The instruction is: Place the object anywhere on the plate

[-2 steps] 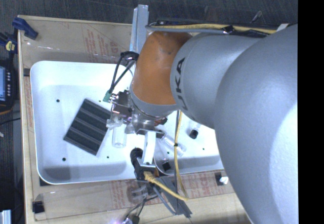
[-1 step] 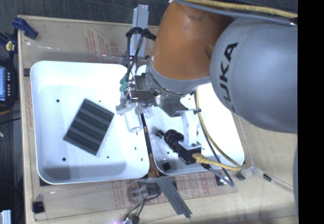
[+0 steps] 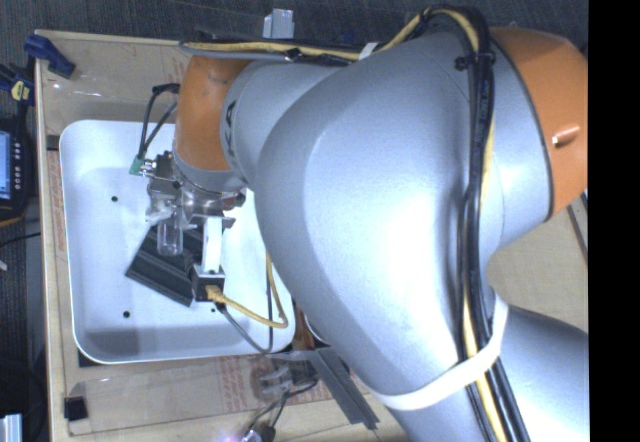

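My gripper [image 3: 185,248] hangs over the middle of the left white bin [image 3: 100,230], pointing down at its floor. Its dark lower block, with a yellow cable [image 3: 245,313] running off it, lies close over the bin bottom. The grey arm [image 3: 400,210] with its orange band [image 3: 205,105] reaches in from the right and hides the right part of this bin and nearly all of the other one. What lies under the gripper is covered by the gripper itself.
The bin's left wall [image 3: 66,230] and near wall [image 3: 150,348] are in view. The wooden bench [image 3: 120,60] frames the bin. A blue clamp [image 3: 48,52] sits at the far left corner, and a dark device [image 3: 15,165] lies off the left edge.
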`<state>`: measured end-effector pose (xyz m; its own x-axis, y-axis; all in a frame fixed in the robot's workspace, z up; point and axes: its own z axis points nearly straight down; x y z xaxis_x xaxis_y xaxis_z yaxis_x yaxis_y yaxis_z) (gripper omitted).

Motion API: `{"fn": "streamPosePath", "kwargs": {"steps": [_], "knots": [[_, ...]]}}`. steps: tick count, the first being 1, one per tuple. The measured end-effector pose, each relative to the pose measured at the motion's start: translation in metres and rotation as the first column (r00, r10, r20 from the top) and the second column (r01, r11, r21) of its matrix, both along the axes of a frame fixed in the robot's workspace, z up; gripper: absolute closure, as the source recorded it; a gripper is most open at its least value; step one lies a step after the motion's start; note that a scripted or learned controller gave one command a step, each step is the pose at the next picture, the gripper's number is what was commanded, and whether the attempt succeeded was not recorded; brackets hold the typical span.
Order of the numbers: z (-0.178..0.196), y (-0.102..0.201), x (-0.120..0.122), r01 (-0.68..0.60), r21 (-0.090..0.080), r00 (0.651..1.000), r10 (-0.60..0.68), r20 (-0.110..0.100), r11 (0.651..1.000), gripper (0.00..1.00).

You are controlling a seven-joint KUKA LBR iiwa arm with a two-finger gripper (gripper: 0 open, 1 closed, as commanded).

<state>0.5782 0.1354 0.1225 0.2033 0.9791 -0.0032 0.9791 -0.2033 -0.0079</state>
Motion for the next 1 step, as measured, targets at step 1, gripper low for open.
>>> {"fn": "streamPosePath", "kwargs": {"steps": [1], "knots": [[-0.0272,-0.0150,-0.0426,0.328,0.005,0.945,-0.328,0.013,0.945,1.00]]}}
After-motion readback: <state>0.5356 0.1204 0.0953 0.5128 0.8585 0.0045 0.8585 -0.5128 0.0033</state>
